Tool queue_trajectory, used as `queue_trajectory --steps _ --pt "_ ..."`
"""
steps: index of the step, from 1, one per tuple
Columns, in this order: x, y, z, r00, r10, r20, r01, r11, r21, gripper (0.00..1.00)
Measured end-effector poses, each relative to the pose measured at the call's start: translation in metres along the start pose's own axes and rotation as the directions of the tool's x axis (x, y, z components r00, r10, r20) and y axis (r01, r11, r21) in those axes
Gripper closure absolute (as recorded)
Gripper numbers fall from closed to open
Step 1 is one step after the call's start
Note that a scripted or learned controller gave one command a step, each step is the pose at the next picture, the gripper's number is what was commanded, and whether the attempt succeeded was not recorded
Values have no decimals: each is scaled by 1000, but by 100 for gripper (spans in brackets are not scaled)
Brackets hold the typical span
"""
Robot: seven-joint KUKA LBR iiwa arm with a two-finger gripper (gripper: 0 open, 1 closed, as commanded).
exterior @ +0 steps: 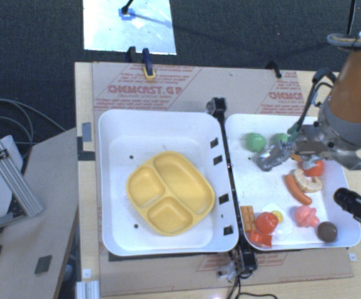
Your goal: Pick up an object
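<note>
Gripper [272,159] low in the right bin [348,237], beside the green ball [254,142].
Finger state cannot be told; risk: a glancing contact possibly rolls the ball away.

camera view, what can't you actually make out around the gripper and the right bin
- Gripper: its metal tip is blurred, so finger state and any hold are unreadable.
- Green object: a second green bit beside it is partly covered by the gripper body.
- Red item by the sausage: half hidden under the arm.
- Arm: cut off by the frame's right side.
</note>
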State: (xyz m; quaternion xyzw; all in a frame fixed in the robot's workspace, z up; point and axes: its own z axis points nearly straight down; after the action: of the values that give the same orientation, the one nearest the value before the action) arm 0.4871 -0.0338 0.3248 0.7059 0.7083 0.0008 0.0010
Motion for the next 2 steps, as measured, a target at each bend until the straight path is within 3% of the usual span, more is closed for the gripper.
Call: queue_trajectory --steps 1,2 --pt "-125 -3 89 1000 14 3 -14 1000 8 0" --pt "-168 24 247 1000 5 4 -5 1000 1 0"
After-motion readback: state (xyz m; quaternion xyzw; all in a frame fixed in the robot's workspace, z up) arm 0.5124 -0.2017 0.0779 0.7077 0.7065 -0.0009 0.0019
